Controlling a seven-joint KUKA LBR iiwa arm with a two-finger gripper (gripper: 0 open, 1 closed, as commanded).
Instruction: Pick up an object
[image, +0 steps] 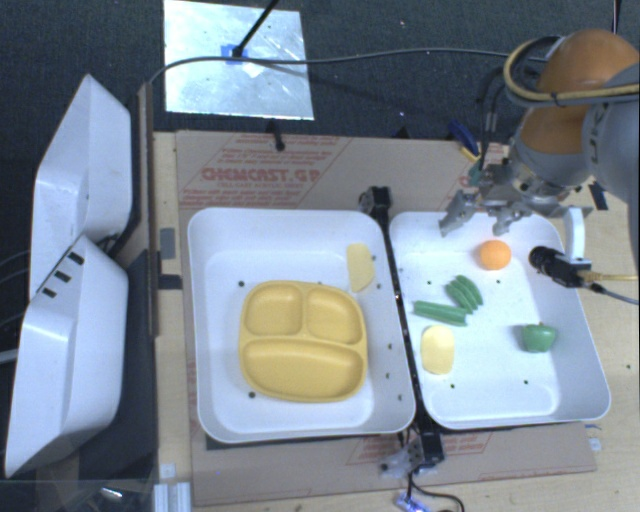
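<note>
My gripper (477, 221) hangs over the back edge of the right bin (580, 395), its two fingers spread open with nothing between them. An orange ball (494, 255) lies just in front and to the right of the fingertips. Further forward lie a green pea pod (464, 291), a long green bean (440, 312), a pale yellow piece (437, 350) and a green pepper (537, 338). In the left bin (215, 400) rests a yellow divided plate (302, 340), with a pale yellow slice (360, 267) leaning at that bin's right wall.
A black clamp (376, 200) sits at the back where the two bins meet, just left of the gripper. White moulded covers (75, 290) stand at the far left. A shiny metal sheet (238, 60) lies behind the bench.
</note>
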